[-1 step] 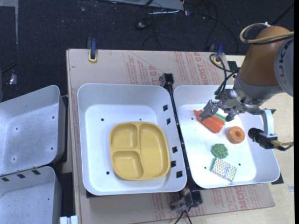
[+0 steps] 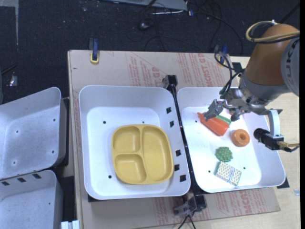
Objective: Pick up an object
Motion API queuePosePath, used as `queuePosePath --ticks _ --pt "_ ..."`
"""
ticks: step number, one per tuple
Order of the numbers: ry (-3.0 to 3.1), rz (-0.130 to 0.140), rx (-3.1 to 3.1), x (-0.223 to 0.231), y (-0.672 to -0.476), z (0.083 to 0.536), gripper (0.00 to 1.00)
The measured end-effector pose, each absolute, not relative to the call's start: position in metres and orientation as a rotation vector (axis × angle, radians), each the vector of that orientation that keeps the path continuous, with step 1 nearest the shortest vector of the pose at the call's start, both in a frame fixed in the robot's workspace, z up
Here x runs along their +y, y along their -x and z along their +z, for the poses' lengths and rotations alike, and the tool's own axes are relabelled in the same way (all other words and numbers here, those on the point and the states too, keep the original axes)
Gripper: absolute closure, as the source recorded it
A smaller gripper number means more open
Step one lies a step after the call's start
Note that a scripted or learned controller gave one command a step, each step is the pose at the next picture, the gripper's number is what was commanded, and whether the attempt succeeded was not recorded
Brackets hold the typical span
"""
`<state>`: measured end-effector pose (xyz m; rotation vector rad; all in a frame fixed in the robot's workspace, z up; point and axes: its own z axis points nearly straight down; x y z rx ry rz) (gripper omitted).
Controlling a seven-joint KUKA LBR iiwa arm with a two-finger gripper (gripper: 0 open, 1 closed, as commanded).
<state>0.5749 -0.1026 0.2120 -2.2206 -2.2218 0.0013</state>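
Camera view looks down on 2 white bins, and the right bin (image 2: 274, 175) carries the loose objects. Toward its upper middle lies a carrot-like toy (image 2: 215, 124), orange-red with a green end, tilted so that one end points to the upper left of the bin. The gripper (image 2: 224, 109) hangs right over that toy's upper side, dark fingers pointing down and to the left; whether they are spread or closed, and whether they touch the toy, I cannot tell from this angle. Just to the right of the carrot toy sits an orange ring (image 2: 240, 137), a small doughnut shape lying flat. Below it, near the bin's middle, is a green bumpy piece (image 2: 223, 153) like a broccoli head, and just under that, close to the bin's lower edge, lies a small patterned packet (image 2: 228, 173), pale with blue marks, set at a slant.

The arm (image 2: 269, 66) enters from the upper right of the frame, its orange band large above the grey wrist, with cables looping round it.

The left bin (image 2: 90, 142) holds a yellow divided plate (image 2: 142, 153) with 3 compartments, lying flat at its centre. Both bins rest on a cardboard sheet (image 2: 119, 68) with red print, and a dark floor (image 2: 43, 23) fills the upper frame
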Motion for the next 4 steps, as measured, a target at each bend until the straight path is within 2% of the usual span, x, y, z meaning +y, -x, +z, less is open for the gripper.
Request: queuePosePath --ticks 2,3,4 --pt "2.220 0.005 -2.217 -0.105 -0.568 0.095 0.00" --pt "2.225 0.000 -2.218 -0.105 -0.570 0.109 1.00" --pt "2.223 -0.005 -2.228 -0.106 -0.570 0.173 1.00"
